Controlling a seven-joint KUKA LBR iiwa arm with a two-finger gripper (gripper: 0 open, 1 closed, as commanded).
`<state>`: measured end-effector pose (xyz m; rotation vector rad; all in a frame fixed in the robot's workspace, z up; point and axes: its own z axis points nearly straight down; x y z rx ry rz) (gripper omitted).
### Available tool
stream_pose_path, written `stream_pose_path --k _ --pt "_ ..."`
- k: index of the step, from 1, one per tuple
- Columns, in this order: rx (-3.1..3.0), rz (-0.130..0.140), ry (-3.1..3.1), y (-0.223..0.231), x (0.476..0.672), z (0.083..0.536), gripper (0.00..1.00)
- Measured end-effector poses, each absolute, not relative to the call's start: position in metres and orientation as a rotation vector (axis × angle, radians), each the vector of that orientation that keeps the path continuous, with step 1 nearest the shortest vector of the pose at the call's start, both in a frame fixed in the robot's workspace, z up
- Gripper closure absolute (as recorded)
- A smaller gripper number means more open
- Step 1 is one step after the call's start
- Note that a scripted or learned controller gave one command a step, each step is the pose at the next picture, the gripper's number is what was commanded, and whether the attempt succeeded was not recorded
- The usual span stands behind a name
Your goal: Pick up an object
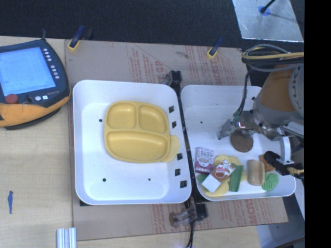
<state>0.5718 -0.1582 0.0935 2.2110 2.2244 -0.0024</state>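
Observation:
My gripper [237, 127] hangs over the middle of the right bin [207, 105], at the end of the grey arm with its orange band [276, 89]. A brown round disc [242, 141] lies right beneath it, touching or nearly touching it. Along the bin's near side lie several toy foods: a pink packet [204, 158], a white cube [210, 183], a yellow piece [225, 188], a green stick [236, 177], a tan bread roll [254, 172] and a green leaf [270, 181].
A yellow divided plate [138, 131] sits in the left bin [88, 180]. A teach pendant [28, 76] rests on the bench at far left. Black cables [269, 53] loop above the arm. A black divider [182, 133] separates the bins.

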Motion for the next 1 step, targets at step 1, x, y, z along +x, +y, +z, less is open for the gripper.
stream_pose_path --k 1 --pt "2.213 0.004 2.224 -0.212 0.6123 0.0953 0.0"
